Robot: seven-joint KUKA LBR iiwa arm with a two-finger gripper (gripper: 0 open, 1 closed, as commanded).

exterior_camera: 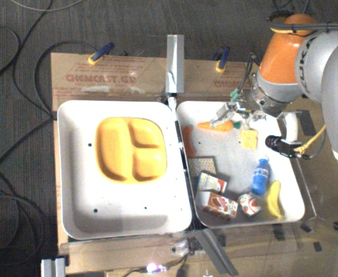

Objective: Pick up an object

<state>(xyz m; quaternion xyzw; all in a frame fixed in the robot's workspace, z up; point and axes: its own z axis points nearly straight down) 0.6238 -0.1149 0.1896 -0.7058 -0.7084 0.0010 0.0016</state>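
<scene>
On the cardboard-backed bench, the right bin (299, 209) holds an orange carrot (216, 126) directly under the gripper (233, 113), apparently spread around it, so closing off-centre could roll it away.

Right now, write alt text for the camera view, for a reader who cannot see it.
A grey and orange robot arm reaches in from the right, its gripper at an orange carrot in the right bin. That bin also holds a yellow block, a blue bottle, a banana and small cartons. The left bin holds a yellow divided tray.
</scene>
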